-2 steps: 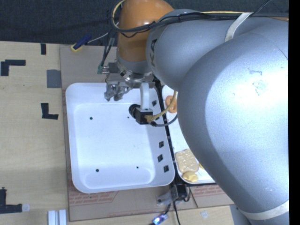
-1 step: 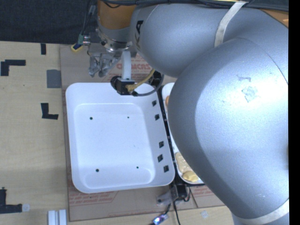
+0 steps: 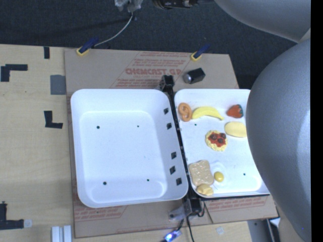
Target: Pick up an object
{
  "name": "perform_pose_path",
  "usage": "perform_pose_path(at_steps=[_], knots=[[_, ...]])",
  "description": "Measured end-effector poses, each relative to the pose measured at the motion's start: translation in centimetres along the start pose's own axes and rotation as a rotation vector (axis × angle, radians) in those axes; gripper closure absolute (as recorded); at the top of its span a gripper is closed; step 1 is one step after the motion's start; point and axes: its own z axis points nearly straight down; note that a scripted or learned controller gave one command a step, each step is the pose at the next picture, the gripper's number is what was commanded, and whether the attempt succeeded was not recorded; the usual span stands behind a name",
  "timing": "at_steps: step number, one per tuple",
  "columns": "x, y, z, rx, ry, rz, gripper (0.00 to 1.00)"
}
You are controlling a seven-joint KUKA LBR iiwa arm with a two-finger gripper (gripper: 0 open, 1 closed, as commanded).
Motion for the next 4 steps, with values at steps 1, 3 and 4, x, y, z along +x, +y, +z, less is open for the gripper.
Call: perform_pose_path(at_steps=[1, 3, 4], knots=[[-0.2, -0.4, 18.5, 0.032, -0.011, 0.004, 1.0], [-0.2, -0.8, 34.9, 0.023, -0.008, 0.003, 1.0], [-0.1, -0.1, 10.8, 0.006, -0.001, 0.002, 1.0]])
